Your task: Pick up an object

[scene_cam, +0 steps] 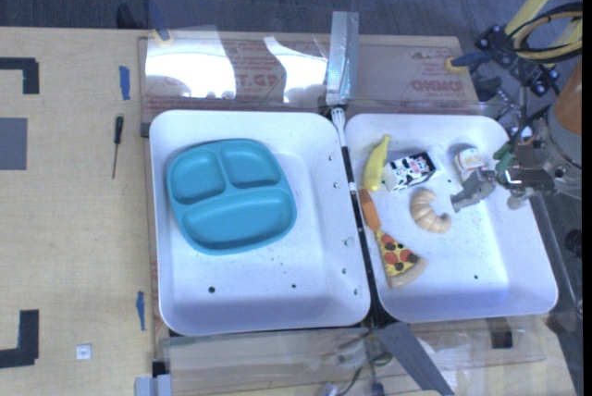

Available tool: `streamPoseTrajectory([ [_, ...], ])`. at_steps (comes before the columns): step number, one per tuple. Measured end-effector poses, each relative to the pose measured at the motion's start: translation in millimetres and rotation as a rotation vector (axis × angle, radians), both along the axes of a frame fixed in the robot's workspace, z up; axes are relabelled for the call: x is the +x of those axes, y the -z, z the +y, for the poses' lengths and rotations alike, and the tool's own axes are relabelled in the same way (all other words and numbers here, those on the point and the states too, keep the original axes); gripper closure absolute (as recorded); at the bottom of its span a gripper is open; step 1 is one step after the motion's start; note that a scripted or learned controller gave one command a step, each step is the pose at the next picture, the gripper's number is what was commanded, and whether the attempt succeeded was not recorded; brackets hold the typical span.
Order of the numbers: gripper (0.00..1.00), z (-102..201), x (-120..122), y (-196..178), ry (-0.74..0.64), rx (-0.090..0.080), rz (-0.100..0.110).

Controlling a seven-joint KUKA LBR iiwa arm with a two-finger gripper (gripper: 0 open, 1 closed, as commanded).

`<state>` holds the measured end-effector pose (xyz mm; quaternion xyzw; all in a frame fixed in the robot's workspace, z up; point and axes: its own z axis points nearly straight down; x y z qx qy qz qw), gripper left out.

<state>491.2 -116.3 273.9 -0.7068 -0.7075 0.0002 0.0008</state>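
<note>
A blue divided plate (231,193) is seen in the left bin (319,292), toward its far-left corner. In the right bin (527,288), along the left edge, a banana (375,162) lies above a carrot (370,210), with a pizza slice (400,257) nearer the front edge. A black-and-white carton (411,169) and a croissant (430,208) sit mid-bin. The end effector (470,191) is placed just right of the croissant; its state cannot be told.
</note>
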Motion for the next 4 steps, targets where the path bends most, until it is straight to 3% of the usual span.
streamPoseTrajectory([
  [1, 0.00, 21, -15, 132, 0.038, 0.001, 0.010],
  [2, 0.00, 10, 69, 186, 0.040, -0.002, -0.011],
  [3, 0.00, -3, 126, 187, 0.148, -0.002, -0.007],
  [4, 0.00, 8, 161, 189, 0.150, -0.005, 0.067],
])
